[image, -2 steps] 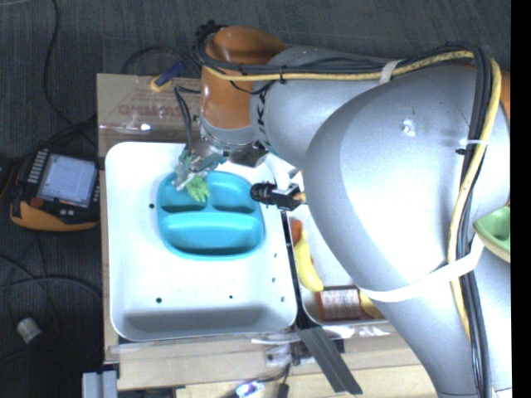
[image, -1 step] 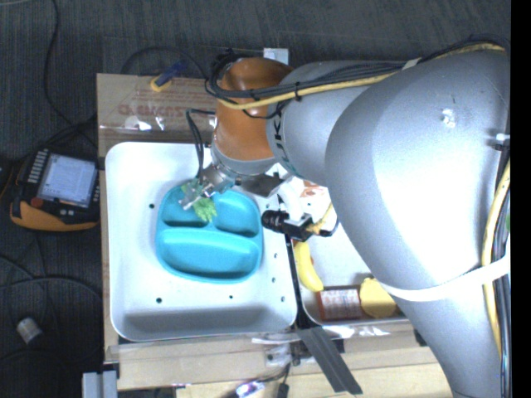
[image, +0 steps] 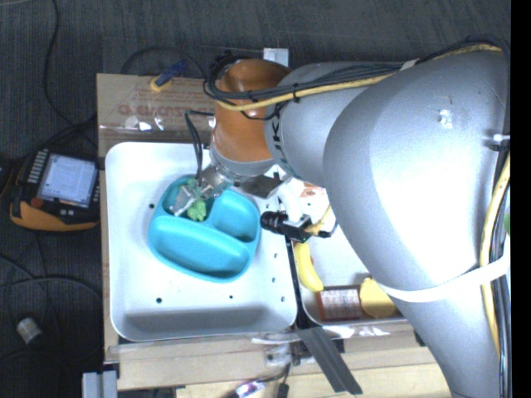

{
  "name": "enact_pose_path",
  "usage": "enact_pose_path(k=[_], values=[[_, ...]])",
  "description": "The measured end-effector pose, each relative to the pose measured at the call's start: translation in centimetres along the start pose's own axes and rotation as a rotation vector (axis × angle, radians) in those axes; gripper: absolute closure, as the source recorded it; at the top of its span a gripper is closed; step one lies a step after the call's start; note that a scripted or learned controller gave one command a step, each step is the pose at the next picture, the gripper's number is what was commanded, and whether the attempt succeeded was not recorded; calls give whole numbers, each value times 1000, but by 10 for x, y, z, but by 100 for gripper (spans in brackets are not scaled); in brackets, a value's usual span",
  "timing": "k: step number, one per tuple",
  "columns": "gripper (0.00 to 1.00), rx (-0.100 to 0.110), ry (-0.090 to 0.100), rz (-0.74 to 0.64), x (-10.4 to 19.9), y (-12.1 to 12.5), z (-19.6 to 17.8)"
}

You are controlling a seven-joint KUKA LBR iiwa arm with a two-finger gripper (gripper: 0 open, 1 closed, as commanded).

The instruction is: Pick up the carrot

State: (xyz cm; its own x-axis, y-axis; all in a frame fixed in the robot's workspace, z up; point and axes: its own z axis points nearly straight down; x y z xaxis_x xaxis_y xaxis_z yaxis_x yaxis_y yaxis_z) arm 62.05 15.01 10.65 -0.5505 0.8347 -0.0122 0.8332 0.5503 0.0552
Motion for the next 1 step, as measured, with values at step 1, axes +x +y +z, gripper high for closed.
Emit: enact_pose_path(k=[1], values=[[100,15,6,0,1,-3,-4]])
